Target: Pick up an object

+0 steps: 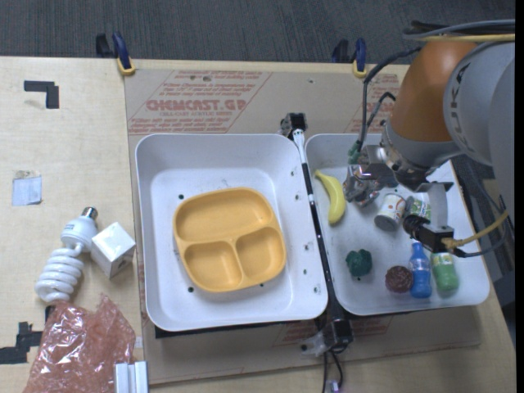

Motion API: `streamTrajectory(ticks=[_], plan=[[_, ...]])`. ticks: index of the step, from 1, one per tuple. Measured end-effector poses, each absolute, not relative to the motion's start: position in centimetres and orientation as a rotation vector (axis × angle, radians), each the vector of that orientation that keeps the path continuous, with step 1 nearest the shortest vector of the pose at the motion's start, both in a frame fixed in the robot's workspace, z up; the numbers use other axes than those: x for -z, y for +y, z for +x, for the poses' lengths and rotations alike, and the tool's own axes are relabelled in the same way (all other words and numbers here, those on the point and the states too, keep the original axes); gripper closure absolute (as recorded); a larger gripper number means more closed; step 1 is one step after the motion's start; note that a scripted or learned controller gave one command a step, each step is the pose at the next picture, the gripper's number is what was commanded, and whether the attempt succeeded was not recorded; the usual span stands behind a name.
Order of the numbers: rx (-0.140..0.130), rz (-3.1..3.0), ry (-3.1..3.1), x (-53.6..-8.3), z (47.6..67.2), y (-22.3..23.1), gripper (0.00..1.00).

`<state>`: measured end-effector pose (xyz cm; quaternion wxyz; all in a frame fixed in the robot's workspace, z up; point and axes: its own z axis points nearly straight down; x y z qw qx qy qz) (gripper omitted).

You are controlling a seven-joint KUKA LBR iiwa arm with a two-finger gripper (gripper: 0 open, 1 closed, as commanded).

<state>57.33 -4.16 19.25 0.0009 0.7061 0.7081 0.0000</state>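
- Camera view, right bin: your arm reaches in from the right, and its gripper hangs low over the upper part of this bin, just beside the banana.
- You cannot tell from this angle whether the pincer is wide or narrow; the metal parts are a blur, and nothing clearly sits between them.
- Candidates lie in the same bin: the banana, a small white can near it, a dark green object, a brown ball, a blue bottle and a green bottle along the lower edge.
- Camera view, left bin: it bears a yellow divided tray.
- Progress, as a judgement: you look to be at the approach stage. Nothing appears lifted, so the grasp and the raise are both left to do.
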Motion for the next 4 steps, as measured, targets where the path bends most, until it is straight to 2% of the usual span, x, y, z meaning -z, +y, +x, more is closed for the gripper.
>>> streamTrajectory(ticks=[1,2,3,4], plan=[[0.0,2.218,2.223,-19.2,57.3,-4.2,0.0],[0.001,2.222,2.222,-9.2,55.5,-9.9,0.0],[0.0,2.221,2.22,-10.2,55.5,-9.9,1.0],[0.0,2.221,2.22,-10.2,55.5,-9.9,0.0]])
